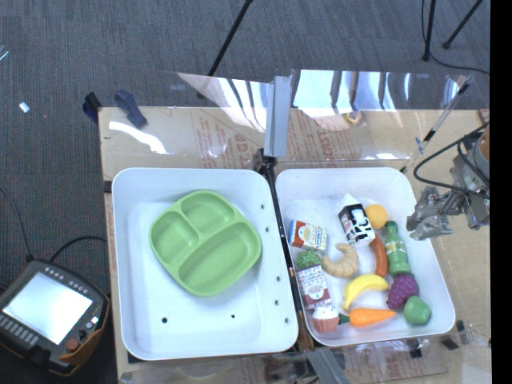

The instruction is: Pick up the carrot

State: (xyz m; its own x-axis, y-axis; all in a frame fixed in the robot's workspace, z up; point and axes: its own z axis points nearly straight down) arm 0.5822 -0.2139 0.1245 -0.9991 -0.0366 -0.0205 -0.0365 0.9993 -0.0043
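Below and left of the gripper [426, 224], carrot [371, 318] lying in the right bin [336, 184], gripper's opening impossible to tell, carrot well apart from it

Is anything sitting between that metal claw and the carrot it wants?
Yes. The gripper hovers at the right bin's edge, while the carrot lies at the near wall. The green bottle and purple grapes sit between them.
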